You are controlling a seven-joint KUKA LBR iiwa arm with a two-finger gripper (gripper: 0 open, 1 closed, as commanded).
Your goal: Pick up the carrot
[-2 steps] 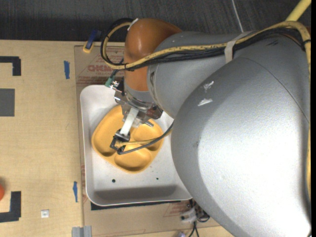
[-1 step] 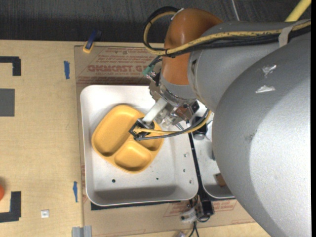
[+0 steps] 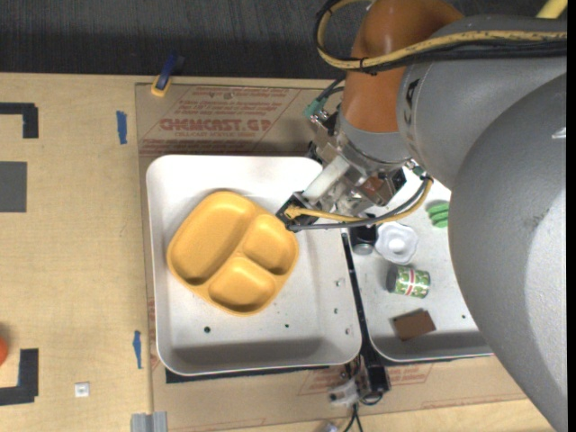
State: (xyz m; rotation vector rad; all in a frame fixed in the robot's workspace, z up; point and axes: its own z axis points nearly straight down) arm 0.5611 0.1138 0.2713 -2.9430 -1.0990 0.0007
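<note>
- Tan counter (image 3: 81, 268) carries two white bins; the left bin (image 3: 171, 331) holds a yellow divided dish (image 3: 232, 252), probably clutter rather than a target
- At centre right, the right bin (image 3: 432, 340) holds a green can (image 3: 409, 282), a brown block (image 3: 414, 324), a white piece (image 3: 396, 241) and a green scrap (image 3: 438, 214), lying loose as if tossed in
- From the right the arm (image 3: 396, 52) reaches in, its wrist low over the wall between the bins, which reads as an approach or search
- How wide the fingers stand I cannot tell, nor whether they hold anything; they sit tucked beneath the wrist
- Where the carrot lies I cannot say for sure; a small orange-red thing (image 3: 3, 351) at the frame's lower left edge, on the counter well apart from both bins, may be it
</note>
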